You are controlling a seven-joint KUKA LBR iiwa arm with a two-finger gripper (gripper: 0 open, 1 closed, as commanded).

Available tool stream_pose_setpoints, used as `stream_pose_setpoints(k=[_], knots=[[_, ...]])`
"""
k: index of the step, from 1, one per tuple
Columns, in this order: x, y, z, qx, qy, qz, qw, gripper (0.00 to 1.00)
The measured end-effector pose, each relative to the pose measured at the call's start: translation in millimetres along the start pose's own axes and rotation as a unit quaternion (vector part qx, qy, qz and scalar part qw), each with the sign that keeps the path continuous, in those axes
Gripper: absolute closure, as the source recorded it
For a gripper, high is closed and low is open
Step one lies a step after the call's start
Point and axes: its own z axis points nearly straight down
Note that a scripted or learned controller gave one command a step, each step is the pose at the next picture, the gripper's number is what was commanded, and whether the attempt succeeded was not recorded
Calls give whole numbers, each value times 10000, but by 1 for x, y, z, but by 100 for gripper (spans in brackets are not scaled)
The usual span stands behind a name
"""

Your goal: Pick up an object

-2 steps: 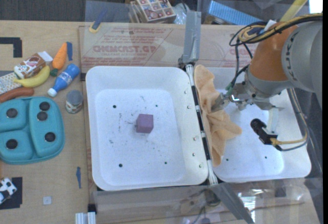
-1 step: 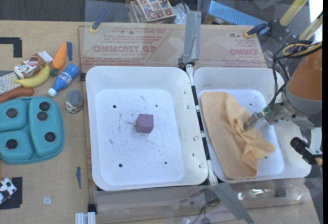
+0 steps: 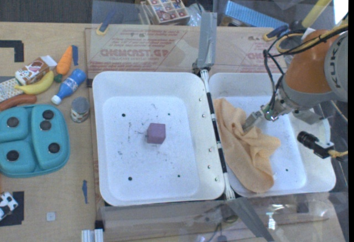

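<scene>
The arm point(image 3: 323, 69) is a thick rounded body, grey on its upper casing with part of the dark maker's lettering along the grey shell. Below it sits a broad glossy orange band point(image 3: 307, 72), domed like a collar. From the band a narrower grey wrist tapers to a small metallic gripper point(image 3: 255, 119) with thin grey jaws. Dark and yellow cables point(image 3: 282, 41) loop beside the band. A short black cylindrical fitting point(image 3: 312, 144) juts out lower down, trailing an orange wire.
</scene>
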Motion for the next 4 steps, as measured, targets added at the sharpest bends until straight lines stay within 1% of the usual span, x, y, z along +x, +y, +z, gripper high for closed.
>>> stream_pose_setpoints(k=[1,2,3,4], knots=[[29,-46,-1,4,19,-181,9998,0],[66,-49,-2,-1,-4,-121,9999,0],[67,-48,-11,-14,28,-108,9999,100],[48,37,-92,89,42,1392,9902,100]])
